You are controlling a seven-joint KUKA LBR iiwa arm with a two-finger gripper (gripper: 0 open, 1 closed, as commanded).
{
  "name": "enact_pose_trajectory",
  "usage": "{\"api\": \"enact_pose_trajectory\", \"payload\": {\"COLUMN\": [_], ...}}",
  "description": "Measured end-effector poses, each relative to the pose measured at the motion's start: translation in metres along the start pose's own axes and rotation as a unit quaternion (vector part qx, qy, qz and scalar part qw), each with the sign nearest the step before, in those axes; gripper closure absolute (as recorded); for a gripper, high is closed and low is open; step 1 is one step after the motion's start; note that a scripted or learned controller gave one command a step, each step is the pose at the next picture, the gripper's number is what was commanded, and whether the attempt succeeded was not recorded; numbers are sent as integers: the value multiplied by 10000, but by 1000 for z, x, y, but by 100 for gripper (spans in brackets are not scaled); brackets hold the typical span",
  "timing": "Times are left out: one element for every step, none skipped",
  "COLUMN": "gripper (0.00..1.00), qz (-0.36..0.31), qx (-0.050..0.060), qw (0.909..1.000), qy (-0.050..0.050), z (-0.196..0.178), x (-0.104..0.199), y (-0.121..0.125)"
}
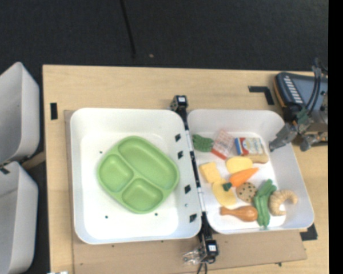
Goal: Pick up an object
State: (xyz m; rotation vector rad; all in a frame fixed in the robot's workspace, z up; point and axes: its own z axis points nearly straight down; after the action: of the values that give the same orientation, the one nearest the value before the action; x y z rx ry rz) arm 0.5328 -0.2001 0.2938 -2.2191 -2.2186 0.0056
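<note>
- Two white bins sit side by side on the surface [57, 90].
- Left bin [80, 210] holds a green tray [138, 174] with three compartments.
- Right bin [300, 204] holds a heap of toy food: carrot [243, 176], drumstick [240, 213], cookie [246, 192], green beans [263, 201].
- At the right bin's 2 o'clock rim, the hand [280, 138] hangs apart from the food; whether it is open or closed cannot be told.

Place: I read this as a robotics lab.
Surface: plain wooden surface [160, 84] over dark carpet.
Fixtures: two white bins [86, 221] clamped together on it.
Contents: toy food [240, 178] right of the green divided plate [138, 174].
</note>
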Motion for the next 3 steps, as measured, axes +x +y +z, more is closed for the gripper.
{"api": "enact_pose_trajectory", "payload": {"gripper": [0, 100, 100], "qz": [4, 31, 17], "qx": [51, 23, 8], "qw": [10000, 10000, 10000], "qy": [24, 7, 2], "z": [90, 78, 199], "x": [31, 28, -13], "y": [-46, -43, -26]}}
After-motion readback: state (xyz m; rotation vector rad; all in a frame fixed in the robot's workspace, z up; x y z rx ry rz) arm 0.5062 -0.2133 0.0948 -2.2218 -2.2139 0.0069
